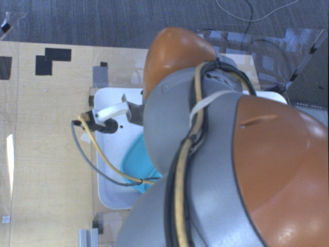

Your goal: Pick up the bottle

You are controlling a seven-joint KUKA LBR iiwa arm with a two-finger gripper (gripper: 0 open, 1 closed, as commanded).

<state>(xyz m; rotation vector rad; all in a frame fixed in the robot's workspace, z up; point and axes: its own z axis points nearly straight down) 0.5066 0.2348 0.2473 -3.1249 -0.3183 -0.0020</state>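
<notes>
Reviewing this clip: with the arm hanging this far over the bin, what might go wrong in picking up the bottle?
1. The arm covers most of the white bin, so a missed grasp may go unnoticed from this view.
2. The looping cables hang low over the bin and might snag its rim.
3. The blue object lies partly under the arm and might get pushed instead of picked.

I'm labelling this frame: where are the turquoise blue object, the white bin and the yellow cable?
Turquoise blue object [136,162], camera view, its visible middle.
White bin [109,188], camera view, bare floor near left wall.
Yellow cable [101,154], camera view, mid-run over the bin.
</notes>
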